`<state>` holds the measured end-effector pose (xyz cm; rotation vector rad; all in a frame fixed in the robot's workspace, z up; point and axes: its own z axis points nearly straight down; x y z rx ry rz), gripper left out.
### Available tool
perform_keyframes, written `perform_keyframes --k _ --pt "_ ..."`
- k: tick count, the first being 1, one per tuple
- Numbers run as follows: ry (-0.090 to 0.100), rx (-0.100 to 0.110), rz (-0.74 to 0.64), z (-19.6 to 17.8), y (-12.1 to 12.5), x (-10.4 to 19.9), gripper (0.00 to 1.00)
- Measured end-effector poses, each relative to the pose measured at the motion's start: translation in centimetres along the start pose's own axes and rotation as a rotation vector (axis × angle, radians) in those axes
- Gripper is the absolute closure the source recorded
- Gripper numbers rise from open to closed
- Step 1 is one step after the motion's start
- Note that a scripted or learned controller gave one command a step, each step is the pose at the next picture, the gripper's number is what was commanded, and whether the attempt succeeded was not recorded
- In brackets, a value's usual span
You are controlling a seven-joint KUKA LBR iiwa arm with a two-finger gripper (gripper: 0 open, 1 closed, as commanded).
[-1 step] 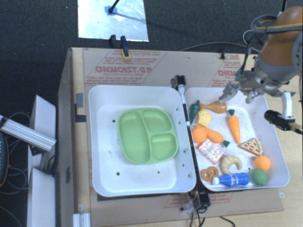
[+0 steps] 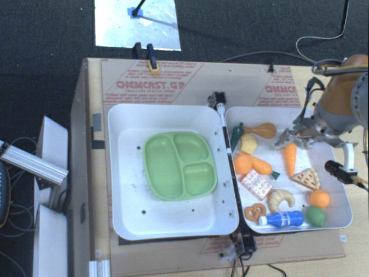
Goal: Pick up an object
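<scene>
Left bin (image 2: pixel 124 172) holds one green divided plate (image 2: pixel 179 164); right bin (image 2: pixel 343 211) holds toy food: two carrots, upright one (image 2: pixel 290 157) just below gripper (image 2: pixel 300 136); one croissant (image 2: pixel 279 199), pretzel (image 2: pixel 254 212), blue bottle (image 2: pixel 285 219); finger state: cannot tell.

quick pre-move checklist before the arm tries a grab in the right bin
1. Gripper sits over the right bin, above the upright carrot's top end: ok.
2. Something between the fingers: cannot tell.
3. Carrot free of neighbours: not ok, the pizza slice lies close beside its tip.
4. Objects within the bin walls, including croissant, blue bottle and green ball: ok.
5. Left bin holds the green divided plate, lying flat, apart from the arm: ok.
</scene>
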<state>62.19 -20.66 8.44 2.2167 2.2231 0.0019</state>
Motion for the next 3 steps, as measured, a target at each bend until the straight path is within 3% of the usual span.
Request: perform_keyframes --k 1,2,3 --pt "0.0 0.0 0.001 0.0 -2.2 1.8 0.0" --pt "-0.001 -0.002 0.0 -1.1 -2.1 1.8 1.0" --pt "0.002 -0.003 -0.003 -10.2 -2.5 12.8 1.0"
